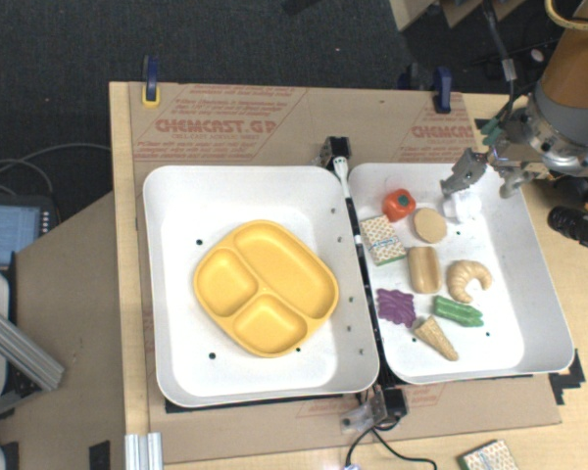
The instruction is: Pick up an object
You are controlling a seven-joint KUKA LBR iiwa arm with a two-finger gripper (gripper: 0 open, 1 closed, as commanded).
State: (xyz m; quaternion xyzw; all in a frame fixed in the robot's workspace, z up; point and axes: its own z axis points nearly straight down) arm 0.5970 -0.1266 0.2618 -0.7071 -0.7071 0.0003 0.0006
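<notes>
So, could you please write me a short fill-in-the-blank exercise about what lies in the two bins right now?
1. The yellow plate has ____ compartments.
2. The yellow plate lies in the ____ bin of the camera view.
3. The tomato is coloured ____.
4. The gripper hovers over the right bin, near its ____ edge.

Missing words: three; left; red; far

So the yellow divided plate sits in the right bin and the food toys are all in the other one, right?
Not quite. The camera view shows the yellow divided plate in the left bin; the food toys, like the tomato and croissant, are all in the other one.
</notes>
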